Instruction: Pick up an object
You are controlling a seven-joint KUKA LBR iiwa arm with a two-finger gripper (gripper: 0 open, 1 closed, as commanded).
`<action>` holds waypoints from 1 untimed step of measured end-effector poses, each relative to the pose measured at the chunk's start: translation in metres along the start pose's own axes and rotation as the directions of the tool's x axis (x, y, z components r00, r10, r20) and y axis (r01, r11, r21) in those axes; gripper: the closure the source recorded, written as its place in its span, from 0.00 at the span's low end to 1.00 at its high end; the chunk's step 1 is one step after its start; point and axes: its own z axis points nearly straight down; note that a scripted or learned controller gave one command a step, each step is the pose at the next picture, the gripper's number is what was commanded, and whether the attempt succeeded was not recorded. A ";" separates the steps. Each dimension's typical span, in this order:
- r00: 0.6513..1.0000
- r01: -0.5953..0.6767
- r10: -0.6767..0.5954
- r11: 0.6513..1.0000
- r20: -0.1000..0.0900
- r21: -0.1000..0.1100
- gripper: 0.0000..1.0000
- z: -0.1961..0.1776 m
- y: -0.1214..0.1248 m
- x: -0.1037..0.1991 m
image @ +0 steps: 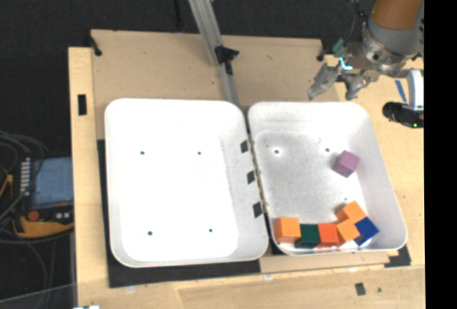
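Hovering my pincer (337,86) above the far rim of the right shallow white plastic bin (378,150), over the bare tan wooden counter (278,61). Fingers are spread apart and hanging down, nothing between them.

Candidate objects all sit in the right bin:
- small purple cube (345,163), alone mid-bin toward the right wall, well apart from the rest and from my pincer
- cluster along the near edge: orange cube (288,228) at the left end, dark green cube (309,234) just beside it, red-orange cube (328,233) next, then two more orange blocks (349,220) stacked up toward the right, and a blue cube (365,229) at the corner; they look packed touching each other

Left shallow white plastic bin (178,179) sits edge to edge with the right one, joined by dark clips along the seam. A grey metal post (203,15) runs diagonally up from between the bins' far edges.
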 end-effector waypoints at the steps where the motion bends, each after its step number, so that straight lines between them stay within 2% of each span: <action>1: 1.000 0.002 -0.002 1.000 0.004 -0.004 0.00 -0.003 0.000 -0.001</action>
